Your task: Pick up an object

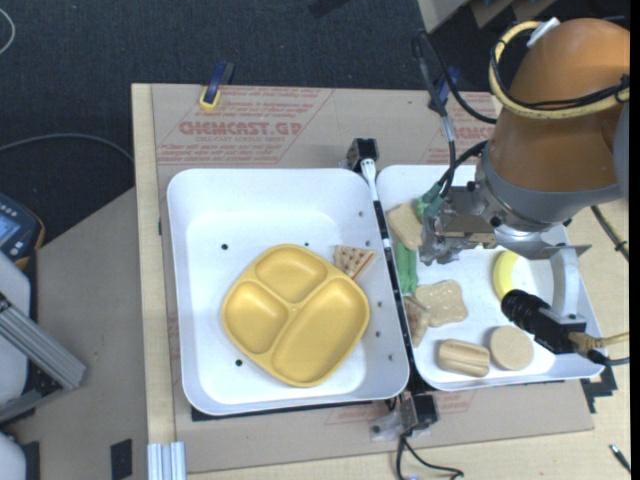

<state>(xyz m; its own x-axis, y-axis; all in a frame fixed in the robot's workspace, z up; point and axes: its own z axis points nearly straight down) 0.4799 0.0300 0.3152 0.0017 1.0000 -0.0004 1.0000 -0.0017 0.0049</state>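
tool (440,253) low in right bin (590,363) – grip unclear, yellow tray (295,313) in left bin (200,268)

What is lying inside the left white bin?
The left bin holds a yellow divided plate and a waffle-patterned cracker at the plate's upper right edge. Whatever lies beneath the plate is covered.

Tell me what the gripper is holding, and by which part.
Cannot be told: the gripper hangs low over the right white bin, its tip hidden by the wrist.
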